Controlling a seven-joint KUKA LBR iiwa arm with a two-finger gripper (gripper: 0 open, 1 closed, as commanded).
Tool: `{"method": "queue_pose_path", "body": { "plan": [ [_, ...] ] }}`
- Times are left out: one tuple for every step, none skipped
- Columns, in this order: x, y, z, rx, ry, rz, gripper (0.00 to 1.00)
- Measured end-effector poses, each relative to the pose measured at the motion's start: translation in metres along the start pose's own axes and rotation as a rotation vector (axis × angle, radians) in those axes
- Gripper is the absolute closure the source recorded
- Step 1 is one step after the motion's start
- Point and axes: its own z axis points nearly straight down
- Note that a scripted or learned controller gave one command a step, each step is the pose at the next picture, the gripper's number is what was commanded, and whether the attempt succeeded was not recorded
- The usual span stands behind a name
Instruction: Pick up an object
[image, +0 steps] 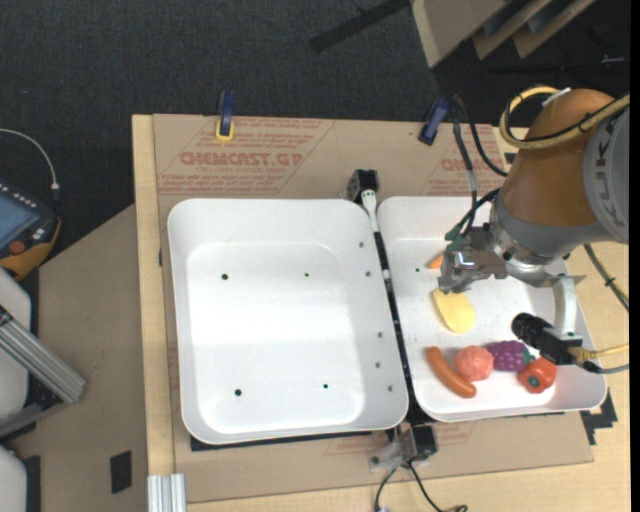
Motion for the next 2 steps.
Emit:
{"method": "queue_pose_path", "body": {
  "plan": [
    [0.0,0.001,-0.01,-0.003,-0.001,0.001,1.0],
    [-0.095,-0.066,0.015,0.007,-0.002,0.013,1.0]
  ]
}}
